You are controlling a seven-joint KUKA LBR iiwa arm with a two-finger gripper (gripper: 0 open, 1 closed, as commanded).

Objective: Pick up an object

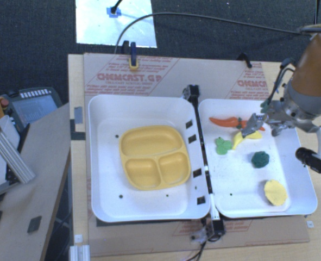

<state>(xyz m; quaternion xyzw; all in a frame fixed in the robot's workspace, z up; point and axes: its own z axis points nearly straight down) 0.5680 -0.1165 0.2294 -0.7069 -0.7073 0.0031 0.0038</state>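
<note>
The right bin (296, 145) holds an orange carrot (224, 122) at its far left. A yellow banana-shaped piece (240, 138) and a small light green piece (221, 145) lie just in front of the carrot. A dark green broccoli (260, 159) sits near the middle and a yellow lemon (275, 192) near the front. My gripper (252, 125) hangs low over the carrot's right end and the top of the yellow piece. Its grey body hides where they meet. I see nothing lifted off the bin floor.
The left bin (103, 145) holds a yellow divided tray (152, 157). A black hinge strip (199, 151) runs between the bins. The arm's orange band (315, 64) and grey wrist stand over the right bin's far right corner. A teach pendant (32, 109) lies at the left.
</note>
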